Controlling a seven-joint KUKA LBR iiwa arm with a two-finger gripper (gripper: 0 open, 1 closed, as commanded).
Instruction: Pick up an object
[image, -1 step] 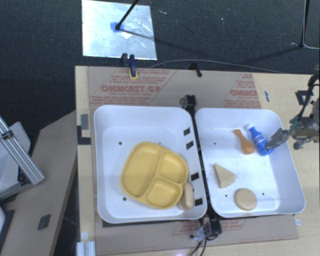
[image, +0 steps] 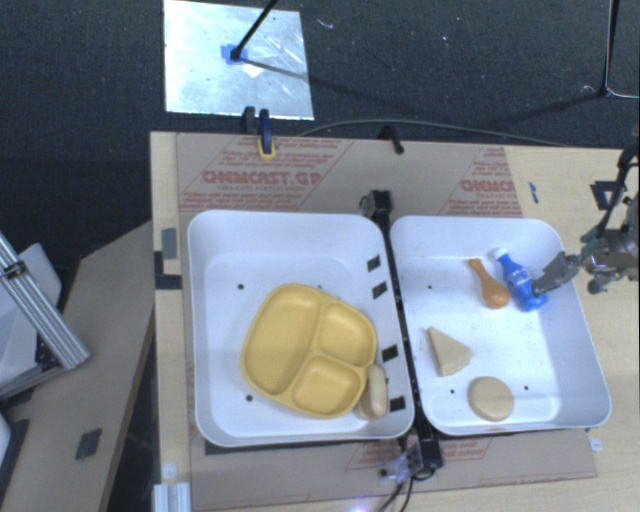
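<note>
Brown printed cardboard (image: 300, 175) underlies both white bins (image: 300, 240); dark carpet (image: 450, 60) beyond.

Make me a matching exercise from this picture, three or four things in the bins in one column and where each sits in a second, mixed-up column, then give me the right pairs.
Things
1. yellow tray
2. blue bottle
3. wedge-shaped piece
4. round tan piece

Places
A. near corner of the right bin, close to its front wall
B. left bin, taking up much of its floor
C. far right part of the right bin, next to the gripper
D. middle of the right bin, near the divider side

Pairs: 1-B, 2-C, 3-D, 4-A
</note>
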